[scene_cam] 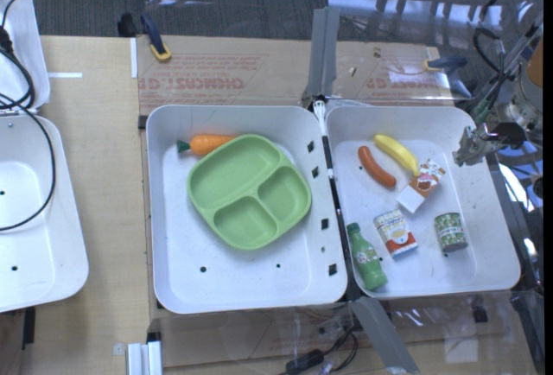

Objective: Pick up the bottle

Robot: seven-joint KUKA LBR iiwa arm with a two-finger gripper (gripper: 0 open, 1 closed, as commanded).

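The green bottle [365, 257] lies in the right bin [484, 278], close to that bin's front left corner, its small cap end pointing toward the back and its body angled slightly toward the front right. Nothing grips it. Just beside it on the right lies a small white carton with red print [396, 233], and further right a short green can [450, 232] rests near the bin's right side. Toward the back of the same bin lie a reddish sausage [377, 166] and a yellow banana [397, 154], side by side and both slanted; near them sits a little white and orange packet [422, 182]. The gripper [471, 146] hangs over the back right edge of this bin, well apart from the bottle, and nothing shows between its tips; how wide it stands I cannot tell, as it is small and tangled among cables. In the left bin [168, 218] a light green plate with three compartments [250, 191] sits near the middle, and an orange carrot [209, 143] lies at its back left edge, touching or nearly touching the rim.
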